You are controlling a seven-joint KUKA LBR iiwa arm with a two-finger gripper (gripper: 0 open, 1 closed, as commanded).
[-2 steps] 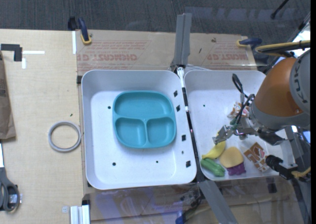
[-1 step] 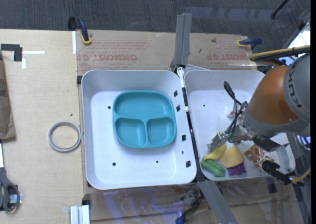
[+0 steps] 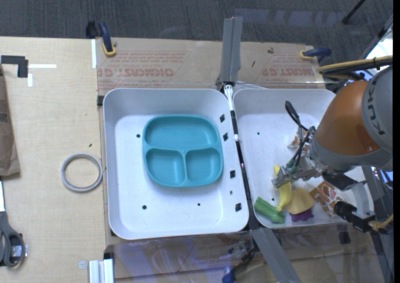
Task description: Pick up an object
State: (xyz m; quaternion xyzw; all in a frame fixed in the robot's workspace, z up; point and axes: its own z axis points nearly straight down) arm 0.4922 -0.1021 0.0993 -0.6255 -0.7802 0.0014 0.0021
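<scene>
My gripper (image 3: 283, 180) hangs low in the right bin (image 3: 262, 119), at the end of the grey arm with its orange band (image 3: 345, 127). It sits right above a yellow banana-like piece (image 3: 285, 197). Around that piece lie a green block (image 3: 269, 209), a tan piece (image 3: 302, 199), a purple piece (image 3: 302, 215) and a brown patterned packet (image 3: 325, 195). A small yellow bit (image 3: 276, 169) lies just left of the gripper. The arm hides part of the bin's right side.
The left bin (image 3: 125, 207) holds a teal divided plate (image 3: 183, 150). A grey tape ring (image 3: 82, 172) lies on the wooden bench to the left. A grey post (image 3: 230, 50) stands behind the wall between the bins. A small orange-white item (image 3: 292, 143) lies mid-right bin.
</scene>
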